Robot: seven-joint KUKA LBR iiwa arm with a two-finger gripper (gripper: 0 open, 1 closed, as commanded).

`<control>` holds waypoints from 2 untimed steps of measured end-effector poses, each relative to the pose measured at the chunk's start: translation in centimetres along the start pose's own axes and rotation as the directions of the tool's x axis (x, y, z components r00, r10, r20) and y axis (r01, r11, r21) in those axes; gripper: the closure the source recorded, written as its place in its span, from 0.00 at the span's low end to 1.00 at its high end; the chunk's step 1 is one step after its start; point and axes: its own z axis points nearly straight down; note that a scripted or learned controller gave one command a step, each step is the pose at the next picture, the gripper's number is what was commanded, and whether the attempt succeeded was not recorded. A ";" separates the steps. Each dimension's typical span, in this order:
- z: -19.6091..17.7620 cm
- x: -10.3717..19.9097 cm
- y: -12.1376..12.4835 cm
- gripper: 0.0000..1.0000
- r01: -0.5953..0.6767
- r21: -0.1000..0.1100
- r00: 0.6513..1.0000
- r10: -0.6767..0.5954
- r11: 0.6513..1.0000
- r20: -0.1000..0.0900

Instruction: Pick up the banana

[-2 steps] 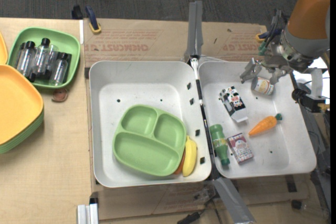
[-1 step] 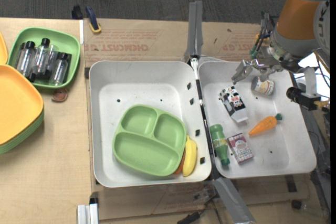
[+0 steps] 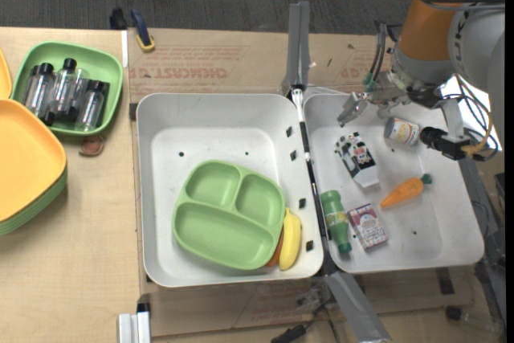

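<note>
Wide white left bin (image 3: 152, 173): compartmented green plastic plate (image 3: 230, 213) at lower centre. Yellow curved banana (image 3: 290, 238) wedged against plate's right rim, best approached from above. Gripper (image 3: 351, 108) upper right, apparently open, empty.

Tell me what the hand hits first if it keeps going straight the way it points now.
The hand hangs over the right bin, pointing down and toward the left of the view. Going straight on, it would likely meet that bin's bare white floor near the top left corner, though depth is hard to judge. The banana lies in the left bin.
</note>
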 end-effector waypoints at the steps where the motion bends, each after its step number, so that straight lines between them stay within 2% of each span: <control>1: 1.5 -1.8 -0.4 0.00 -0.077 0.000 0.997 0.077 0.997 0.000; 2: 6.3 -7.3 -1.6 0.00 -0.461 0.002 0.887 0.461 0.887 0.000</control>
